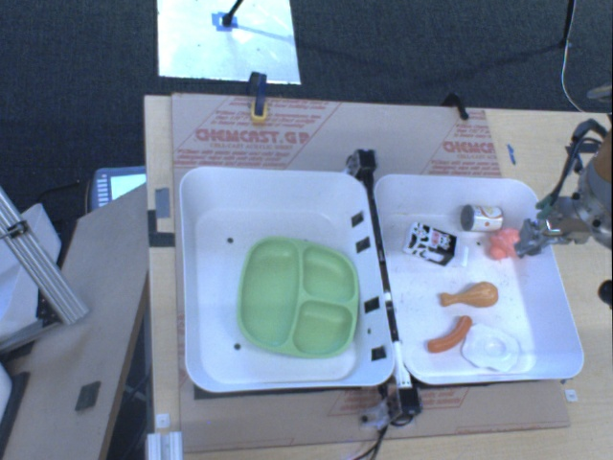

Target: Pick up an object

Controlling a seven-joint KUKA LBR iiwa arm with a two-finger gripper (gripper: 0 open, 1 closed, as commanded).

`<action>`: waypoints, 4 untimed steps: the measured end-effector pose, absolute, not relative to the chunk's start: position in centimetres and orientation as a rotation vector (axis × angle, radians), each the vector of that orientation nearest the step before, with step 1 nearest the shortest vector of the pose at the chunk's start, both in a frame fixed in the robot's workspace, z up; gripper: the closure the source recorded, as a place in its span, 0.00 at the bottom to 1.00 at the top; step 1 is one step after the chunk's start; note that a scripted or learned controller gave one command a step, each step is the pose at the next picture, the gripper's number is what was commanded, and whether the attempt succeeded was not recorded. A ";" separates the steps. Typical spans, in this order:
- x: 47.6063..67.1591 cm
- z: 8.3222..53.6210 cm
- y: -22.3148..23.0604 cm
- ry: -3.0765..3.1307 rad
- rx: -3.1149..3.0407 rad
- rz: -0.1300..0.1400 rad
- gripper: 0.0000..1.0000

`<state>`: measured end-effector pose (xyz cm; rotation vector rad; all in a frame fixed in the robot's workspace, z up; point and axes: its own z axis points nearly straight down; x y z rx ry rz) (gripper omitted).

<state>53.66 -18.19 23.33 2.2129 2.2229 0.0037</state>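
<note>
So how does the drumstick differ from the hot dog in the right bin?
The drumstick is tan with a bulbous end tapering to a narrow one; the hot dog is orange-red, slim and even. The drumstick lies nearly level in the view, the hot dog slants. Both lie loose in the right bin.

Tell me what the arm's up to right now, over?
Gripper low at right bin's right edge, beside pink toy. Nothing seen held. Can, drumstick, sausage lie loose nearby. Green plate in left bin.

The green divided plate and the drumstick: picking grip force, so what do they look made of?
Green divided plate: probably moulded plastic, matte, uniform colour with soft rounded ridges. Drumstick: likely toy plastic or rubber, smooth orange-tan with slight sheen; which one can't be told.
</note>
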 end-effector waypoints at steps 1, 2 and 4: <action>56.2 22.4 -13.4 2.231 2.209 0.004 1.00; 58.5 23.2 -8.9 2.230 2.210 0.007 1.00; 61.4 22.7 1.2 2.232 2.210 0.004 1.00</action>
